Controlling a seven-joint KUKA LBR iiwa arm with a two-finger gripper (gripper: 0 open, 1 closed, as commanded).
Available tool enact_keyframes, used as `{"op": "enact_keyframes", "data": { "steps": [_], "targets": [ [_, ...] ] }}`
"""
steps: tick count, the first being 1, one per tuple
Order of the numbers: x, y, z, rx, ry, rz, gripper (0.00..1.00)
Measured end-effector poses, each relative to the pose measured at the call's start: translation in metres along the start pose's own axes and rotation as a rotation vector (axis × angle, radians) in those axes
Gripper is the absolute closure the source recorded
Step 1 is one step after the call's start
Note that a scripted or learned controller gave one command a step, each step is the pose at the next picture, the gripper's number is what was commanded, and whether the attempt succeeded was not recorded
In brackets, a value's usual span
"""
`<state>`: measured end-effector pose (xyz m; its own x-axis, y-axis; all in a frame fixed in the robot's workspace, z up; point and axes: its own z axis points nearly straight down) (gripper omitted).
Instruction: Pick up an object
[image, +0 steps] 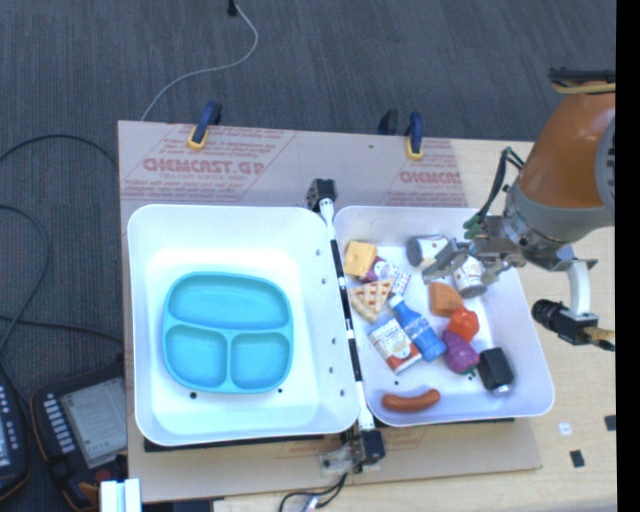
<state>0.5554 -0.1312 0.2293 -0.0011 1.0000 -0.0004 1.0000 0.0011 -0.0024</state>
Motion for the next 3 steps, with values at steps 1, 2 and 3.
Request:
{"op": "enact_keyframes", "data": {
  "steps": [1,2,3],
  "targets": [
    [0.010,0.022,0.126,-0.012,-0.004,0.001,0.00],
    [0.011,0.021,0.120,-0.004,-0.002,0.001,1.00],
    [0.064,-0.043,0.046,0.001,0.001,-0.001,1.00]
  ]
}}
